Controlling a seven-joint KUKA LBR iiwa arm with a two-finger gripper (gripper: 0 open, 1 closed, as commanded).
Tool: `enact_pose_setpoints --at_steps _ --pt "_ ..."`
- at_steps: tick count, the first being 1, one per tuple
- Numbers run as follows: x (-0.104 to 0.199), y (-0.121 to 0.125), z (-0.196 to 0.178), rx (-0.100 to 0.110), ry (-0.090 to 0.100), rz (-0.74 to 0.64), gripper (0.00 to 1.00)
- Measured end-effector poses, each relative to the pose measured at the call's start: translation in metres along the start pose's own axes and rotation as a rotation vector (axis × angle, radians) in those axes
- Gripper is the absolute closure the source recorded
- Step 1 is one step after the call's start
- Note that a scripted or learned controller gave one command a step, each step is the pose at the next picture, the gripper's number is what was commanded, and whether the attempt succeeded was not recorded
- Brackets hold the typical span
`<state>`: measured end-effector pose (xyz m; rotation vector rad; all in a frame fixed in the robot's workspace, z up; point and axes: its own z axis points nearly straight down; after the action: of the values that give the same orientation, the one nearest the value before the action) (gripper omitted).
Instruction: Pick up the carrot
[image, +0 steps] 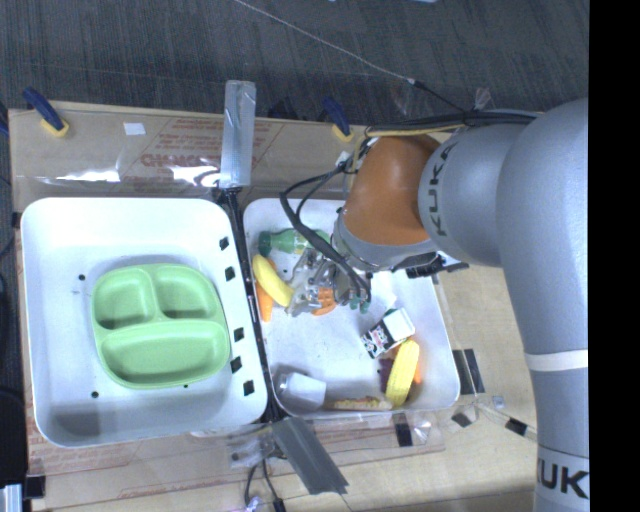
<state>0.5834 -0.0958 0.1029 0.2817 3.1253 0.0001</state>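
— Carrot (322, 301): where is it?
— It lies in the right bin (440, 330), beside the banana (270, 281), with the pincer (325, 290) directly over it.
— Grasped?
— Its grip cannot be told.

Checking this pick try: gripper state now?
Gripper: down in the right bin, over an orange thing; open or closed cannot be told.

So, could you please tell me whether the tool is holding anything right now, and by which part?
It cannot be told: the tool sits low over an orange piece in the right bin, which its metal parts partly hide.
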Motion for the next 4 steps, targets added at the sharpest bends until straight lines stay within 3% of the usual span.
enact_pose_setpoints --at_steps 1,2,3,4 --pt "0.065 -0.053 0.011 0.001 0.005 -0.079 1.0" --pt "0.063 -0.051 0.001 0.0 0.003 -0.088 1.0" --pt "-0.012 -0.042 0.011 0.0 0.002 0.118 1.0" --pt "0.007 -0.001 -0.002 0.001 0.006 0.319 1.0"
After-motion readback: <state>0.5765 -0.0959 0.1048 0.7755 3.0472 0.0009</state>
